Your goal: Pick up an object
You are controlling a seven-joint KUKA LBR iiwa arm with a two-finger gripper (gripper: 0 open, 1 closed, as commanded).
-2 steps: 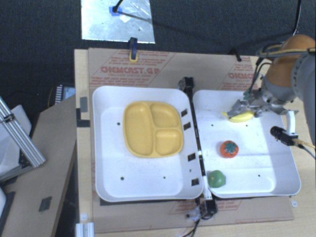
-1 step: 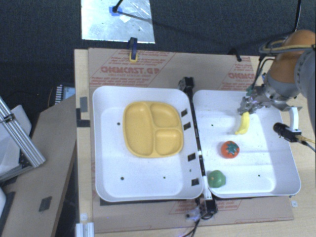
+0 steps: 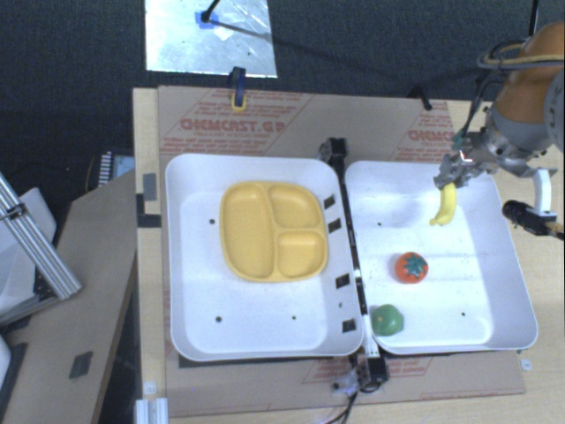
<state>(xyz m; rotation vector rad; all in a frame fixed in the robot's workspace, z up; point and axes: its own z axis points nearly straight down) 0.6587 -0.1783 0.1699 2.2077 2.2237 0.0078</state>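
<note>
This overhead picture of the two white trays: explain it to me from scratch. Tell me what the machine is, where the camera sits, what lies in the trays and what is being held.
The picture comes from one camera fixed above a bench, looking down at a slant. The machine is a robot arm, grey with an orange band, reaching in from the right. At its end is a two-finger tool for grasping things.

Two shallow white trays sit side by side. The left tray holds a yellow plate with three compartments. The right tray holds a red tomato near its middle and a green round object in its near left corner.

A yellow banana hangs from the tool by its upper end, above the far part of the right tray, so the arm appears to have picked it up.
</note>
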